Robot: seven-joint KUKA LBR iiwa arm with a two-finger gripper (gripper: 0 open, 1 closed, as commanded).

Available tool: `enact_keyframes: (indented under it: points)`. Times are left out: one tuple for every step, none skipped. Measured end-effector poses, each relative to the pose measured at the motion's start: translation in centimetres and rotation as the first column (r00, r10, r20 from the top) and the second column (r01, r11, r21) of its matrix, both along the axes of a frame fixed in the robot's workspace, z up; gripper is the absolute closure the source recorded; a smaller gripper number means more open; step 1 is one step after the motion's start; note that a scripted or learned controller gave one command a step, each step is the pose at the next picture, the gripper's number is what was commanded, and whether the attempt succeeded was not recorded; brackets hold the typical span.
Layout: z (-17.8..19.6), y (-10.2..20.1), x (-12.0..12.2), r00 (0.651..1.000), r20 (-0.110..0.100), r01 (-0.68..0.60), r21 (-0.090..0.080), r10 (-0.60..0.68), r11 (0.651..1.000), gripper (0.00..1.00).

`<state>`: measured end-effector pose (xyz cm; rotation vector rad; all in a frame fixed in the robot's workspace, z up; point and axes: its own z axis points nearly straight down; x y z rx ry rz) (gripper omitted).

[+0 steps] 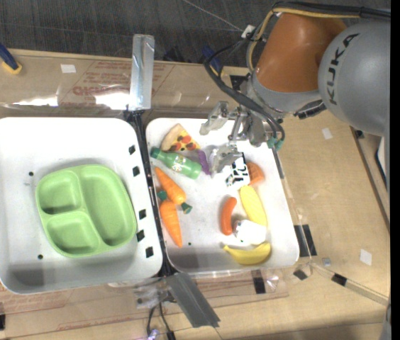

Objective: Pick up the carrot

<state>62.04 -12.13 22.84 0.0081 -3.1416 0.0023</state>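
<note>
Two carrots lie in the right bin (285, 211) near its left wall. One carrot (169, 185) slants beside the green bottle (176, 163), and a second carrot (171, 222) lies just below it, pointing toward the front. My gripper (228, 134) hangs over the back of the right bin, up and to the right of both carrots. It is open with nothing between its metal fingers (216, 119).
The right bin also holds a pizza slice (179, 140), a purple piece (204, 160), a black-and-white item (237, 171), an orange pepper-like piece (227, 215), a yellow piece (252, 204) and a banana (250, 254). A green divided plate (85, 210) sits in the left bin (8, 147).
</note>
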Motion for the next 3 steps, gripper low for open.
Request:
enact_keyframes:
  points:
    - [-12.2,0.8,-6.8,0.966,0.008,-0.259,-0.002,0.259,0.966,0.0]
    - [-13.3,1.9,-9.3,0.8,0.002,-0.6,-0.011,0.6,0.8,0.0]
    - [-13.7,-4.2,-13.4,0.957,-0.003,-0.289,0.003,0.289,0.957,0.0]
